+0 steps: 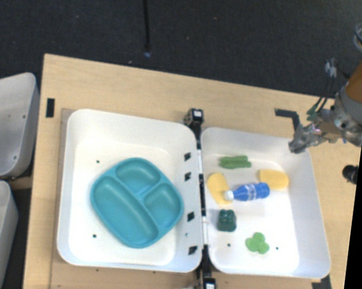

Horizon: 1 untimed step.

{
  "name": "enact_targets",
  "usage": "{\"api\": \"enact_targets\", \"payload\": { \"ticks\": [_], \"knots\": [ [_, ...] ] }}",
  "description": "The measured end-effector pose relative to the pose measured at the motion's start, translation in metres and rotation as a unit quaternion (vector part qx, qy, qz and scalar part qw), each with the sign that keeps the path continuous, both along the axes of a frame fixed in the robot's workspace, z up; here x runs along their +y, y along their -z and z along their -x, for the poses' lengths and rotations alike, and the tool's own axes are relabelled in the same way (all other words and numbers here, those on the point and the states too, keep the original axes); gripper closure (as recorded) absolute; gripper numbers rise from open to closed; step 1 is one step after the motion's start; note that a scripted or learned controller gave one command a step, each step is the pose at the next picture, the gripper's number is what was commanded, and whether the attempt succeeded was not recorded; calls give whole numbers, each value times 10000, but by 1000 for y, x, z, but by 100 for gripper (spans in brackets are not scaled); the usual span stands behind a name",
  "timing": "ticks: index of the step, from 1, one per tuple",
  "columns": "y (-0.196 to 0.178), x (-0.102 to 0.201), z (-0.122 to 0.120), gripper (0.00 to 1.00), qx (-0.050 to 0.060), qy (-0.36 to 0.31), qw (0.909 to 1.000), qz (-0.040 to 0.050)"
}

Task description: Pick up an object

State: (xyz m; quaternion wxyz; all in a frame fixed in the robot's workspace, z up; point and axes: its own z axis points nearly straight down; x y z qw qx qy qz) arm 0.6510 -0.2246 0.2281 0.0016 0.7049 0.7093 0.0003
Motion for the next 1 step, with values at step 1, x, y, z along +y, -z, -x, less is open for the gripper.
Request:
{"api": "enact_targets", "payload": {
  "ticks": [1],
  "knots": [
    [7,45,10,100,6,31,10000,5]
  ]
}}
